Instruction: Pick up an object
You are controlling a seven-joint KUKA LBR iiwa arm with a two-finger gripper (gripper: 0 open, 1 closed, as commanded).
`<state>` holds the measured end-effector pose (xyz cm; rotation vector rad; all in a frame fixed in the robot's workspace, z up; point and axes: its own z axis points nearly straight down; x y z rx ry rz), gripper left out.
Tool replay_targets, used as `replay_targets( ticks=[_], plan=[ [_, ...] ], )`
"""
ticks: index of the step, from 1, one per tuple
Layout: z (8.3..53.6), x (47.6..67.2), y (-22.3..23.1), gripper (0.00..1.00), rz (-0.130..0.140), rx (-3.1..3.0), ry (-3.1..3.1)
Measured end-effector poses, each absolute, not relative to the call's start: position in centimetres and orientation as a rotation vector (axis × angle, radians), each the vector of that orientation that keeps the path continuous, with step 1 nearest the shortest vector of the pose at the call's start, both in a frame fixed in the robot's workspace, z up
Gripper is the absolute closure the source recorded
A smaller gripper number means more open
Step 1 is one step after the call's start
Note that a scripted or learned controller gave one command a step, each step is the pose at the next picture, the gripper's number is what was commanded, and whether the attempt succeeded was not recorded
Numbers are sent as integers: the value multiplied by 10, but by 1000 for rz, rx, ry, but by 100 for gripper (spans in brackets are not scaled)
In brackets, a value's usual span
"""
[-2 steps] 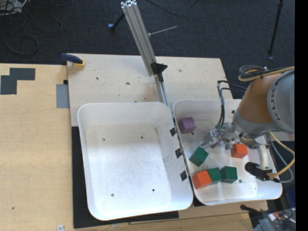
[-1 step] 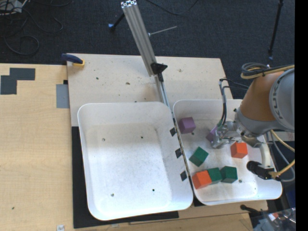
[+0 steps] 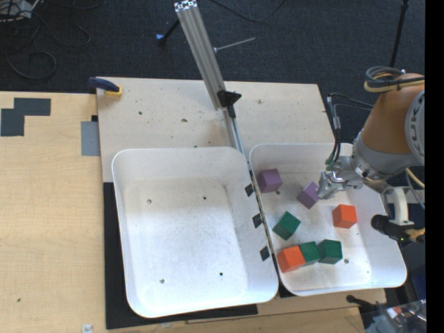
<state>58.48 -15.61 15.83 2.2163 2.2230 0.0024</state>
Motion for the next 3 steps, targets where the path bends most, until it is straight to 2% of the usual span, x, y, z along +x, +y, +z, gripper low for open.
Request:
replay_targets(
  ticks=[1, 2, 3],
  plan=[
    [221, 588, -153, 100, 4, 2217, 2220],
    [220, 588, -152, 100, -2, 2217, 2227],
    [231, 594, -97, 100, 2, 2217, 2228]
  ],
)
